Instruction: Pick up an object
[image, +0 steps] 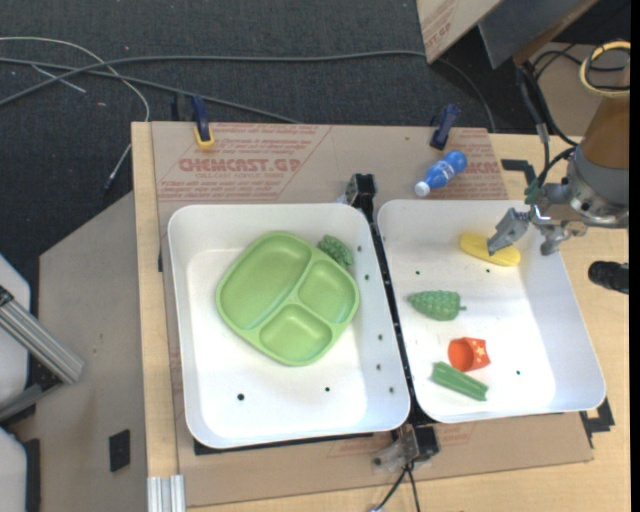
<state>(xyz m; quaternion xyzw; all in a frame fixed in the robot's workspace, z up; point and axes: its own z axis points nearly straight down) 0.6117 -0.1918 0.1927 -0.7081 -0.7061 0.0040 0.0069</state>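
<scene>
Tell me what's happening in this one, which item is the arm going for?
The arm's gripper hangs over the far end of the right bin, its fingers spread on either side of a yellow toy, which lies on the bin floor. Nothing is lifted yet. Also in that bin are a bumpy green toy, an orange-red piece and a green pod. The left bin holds a green divided plate with a small green toy at its edge. A blue bottle lies outside on the board.

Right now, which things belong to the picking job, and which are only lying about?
For the job:
gripper
yellow toy
green bumpy toy
orange toy
green pod toy
small green toy
green divided plate

Lying about:
blue bottle
cables
</scene>
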